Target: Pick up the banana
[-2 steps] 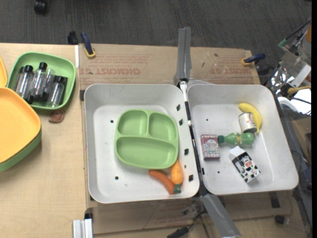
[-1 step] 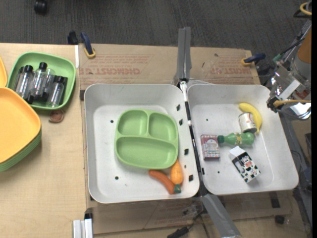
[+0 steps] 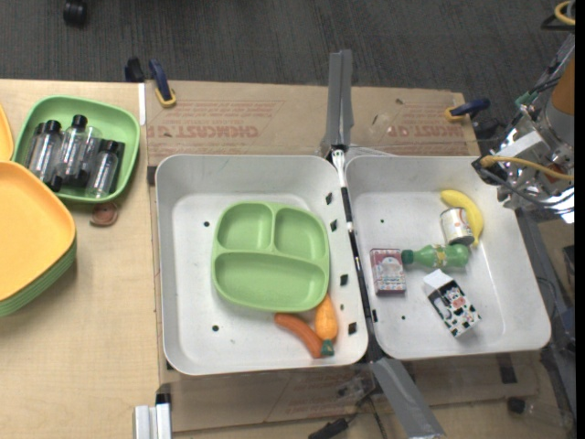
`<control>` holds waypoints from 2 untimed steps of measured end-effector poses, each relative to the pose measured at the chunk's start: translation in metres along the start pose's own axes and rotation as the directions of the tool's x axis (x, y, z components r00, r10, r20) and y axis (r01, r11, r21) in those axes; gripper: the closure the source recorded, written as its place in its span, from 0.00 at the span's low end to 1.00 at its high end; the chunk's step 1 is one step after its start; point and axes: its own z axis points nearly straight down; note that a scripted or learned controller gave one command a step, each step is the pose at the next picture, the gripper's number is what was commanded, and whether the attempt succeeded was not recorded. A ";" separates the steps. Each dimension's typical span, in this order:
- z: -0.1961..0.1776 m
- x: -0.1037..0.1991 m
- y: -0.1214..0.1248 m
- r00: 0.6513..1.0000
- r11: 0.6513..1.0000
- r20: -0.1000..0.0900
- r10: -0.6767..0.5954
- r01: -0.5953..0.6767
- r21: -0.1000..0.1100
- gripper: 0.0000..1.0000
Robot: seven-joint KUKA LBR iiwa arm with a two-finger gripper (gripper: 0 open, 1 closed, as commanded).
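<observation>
The yellow banana (image 3: 466, 210) lies in the right bin (image 3: 512, 337), near its far right side, curving down against a small metal can (image 3: 454, 227). My arm's wrist and gripper (image 3: 530, 176) hang at the bin's far right rim, up and to the right of the banana and apart from it. Cables and metal parts clutter that end of the arm. Nothing is seen held there.
Around the banana lie a green bottle (image 3: 437, 257), a pink box (image 3: 388, 271) and a black-and-white carton (image 3: 452, 306). The left bin (image 3: 183, 337) holds a green divided plate (image 3: 271, 257), a carrot (image 3: 302, 334) and a small orange item (image 3: 326, 318). Yellow plates (image 3: 32, 245) sit far left.
</observation>
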 end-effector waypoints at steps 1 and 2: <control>0.048 -0.005 0.008 0.990 0.990 0.000 0.138 -0.138 0.001 1.00; 0.037 -0.005 -0.014 0.986 0.986 -0.001 -0.167 0.167 0.001 1.00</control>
